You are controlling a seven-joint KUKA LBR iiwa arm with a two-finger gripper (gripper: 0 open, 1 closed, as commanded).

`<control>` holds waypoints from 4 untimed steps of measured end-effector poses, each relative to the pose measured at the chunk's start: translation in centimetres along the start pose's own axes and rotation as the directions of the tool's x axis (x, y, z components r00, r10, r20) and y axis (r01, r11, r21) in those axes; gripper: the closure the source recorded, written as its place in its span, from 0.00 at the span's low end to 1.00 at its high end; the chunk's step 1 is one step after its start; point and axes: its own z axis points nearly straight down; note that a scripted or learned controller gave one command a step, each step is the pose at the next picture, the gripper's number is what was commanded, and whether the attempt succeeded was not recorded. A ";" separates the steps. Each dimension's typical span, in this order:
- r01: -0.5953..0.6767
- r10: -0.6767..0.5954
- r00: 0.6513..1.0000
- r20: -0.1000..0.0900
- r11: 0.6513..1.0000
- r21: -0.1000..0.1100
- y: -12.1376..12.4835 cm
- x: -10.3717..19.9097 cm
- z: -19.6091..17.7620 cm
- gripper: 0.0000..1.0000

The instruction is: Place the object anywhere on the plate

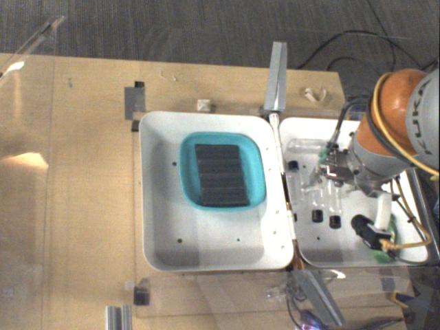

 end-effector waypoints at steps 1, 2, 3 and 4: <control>-0.001 0.001 1.000 0.000 1.000 0.000 0.0 0.0 0.0 0.00; -0.071 0.071 0.997 -0.001 0.997 -0.003 -4.4 5.0 -4.0 0.00; 0.117 -0.117 0.993 0.001 0.993 -0.001 2.8 -0.8 -1.7 0.00; 0.031 -0.031 1.000 0.001 1.000 -0.006 -0.1 -7.0 -11.2 0.00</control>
